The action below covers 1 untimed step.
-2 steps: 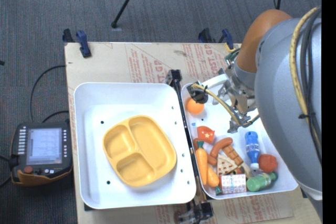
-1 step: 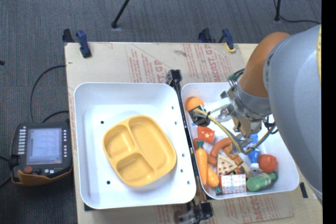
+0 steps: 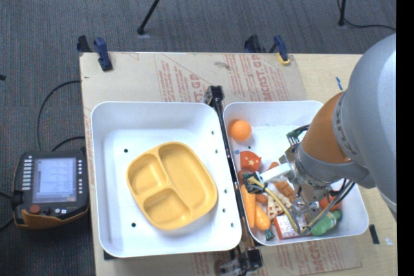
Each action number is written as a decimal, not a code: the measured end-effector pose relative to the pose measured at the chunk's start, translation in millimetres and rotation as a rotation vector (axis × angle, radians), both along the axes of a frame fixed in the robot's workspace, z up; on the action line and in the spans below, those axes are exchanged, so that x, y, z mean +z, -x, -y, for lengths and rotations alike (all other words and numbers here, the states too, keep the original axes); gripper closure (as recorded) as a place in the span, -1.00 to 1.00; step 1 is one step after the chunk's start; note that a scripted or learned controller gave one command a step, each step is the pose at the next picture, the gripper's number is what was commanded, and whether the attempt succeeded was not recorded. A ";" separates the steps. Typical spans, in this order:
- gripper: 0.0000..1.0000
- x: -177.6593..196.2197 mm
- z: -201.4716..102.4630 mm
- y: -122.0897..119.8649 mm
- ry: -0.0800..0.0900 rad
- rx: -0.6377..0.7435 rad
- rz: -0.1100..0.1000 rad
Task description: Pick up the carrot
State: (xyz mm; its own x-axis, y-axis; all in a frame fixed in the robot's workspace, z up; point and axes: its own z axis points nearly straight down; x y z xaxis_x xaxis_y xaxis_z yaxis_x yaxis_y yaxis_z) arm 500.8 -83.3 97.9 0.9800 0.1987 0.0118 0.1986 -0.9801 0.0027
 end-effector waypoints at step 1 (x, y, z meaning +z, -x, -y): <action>-1.00 -8.9 11.8 -109.7 -0.001 0.002 -0.011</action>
